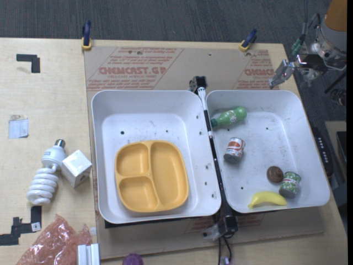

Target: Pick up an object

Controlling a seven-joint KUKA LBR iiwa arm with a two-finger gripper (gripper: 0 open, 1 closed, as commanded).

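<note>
Smooth curved yellow banana (267,199), right bin (309,127).

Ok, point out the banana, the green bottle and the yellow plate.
banana (267,199), camera view, middle of its curve
green bottle (228,117), camera view, on its body
yellow plate (151,176), camera view, on the ridge between its compartments

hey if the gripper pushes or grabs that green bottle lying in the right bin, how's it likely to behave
The green bottle lies on its side on the flat floor of the right bin, so a sideways push would probably roll it. Its rounded, smooth-looking body may slip between fingers unless gripped across the middle. It looks like a small plastic toy, so likely light and stiff.
</note>
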